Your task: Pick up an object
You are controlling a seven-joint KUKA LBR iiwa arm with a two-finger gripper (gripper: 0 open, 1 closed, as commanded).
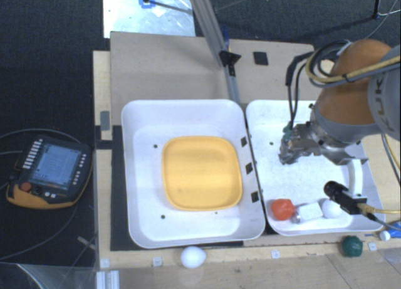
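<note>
Camera view, taken from the near edge of the bench upward: a white ball (193, 257) lies on the bench lip just outside the left bin's front wall, and a dark green ball (352, 246) sits on the bench past the right bin's near corner. Inside the right bin (266, 156), along its front wall, three small things lie in a row: a red-orange block (282, 209), a white oblong piece (307, 212) touching or just beside it, and a white rounded object (331, 209) next to that. A black cylindrical part (341, 196) of the arm's gear hangs over the right end of that row, partly covering the rounded object. Farther back, the gripper (289, 151) hovers over the bare middle floor of the right bin, well apart from the row of objects; nothing shows between its fingers, and whether they are spread or closed cannot be told from this slant. Behind it rises the grey arm with its orange band (357, 81). The left bin (141, 125) holds a yellow square plate (202, 172) lying flat in its centre. To the far left, off the bench, a teach pendant (50, 170) rests on the dark floor.
</note>
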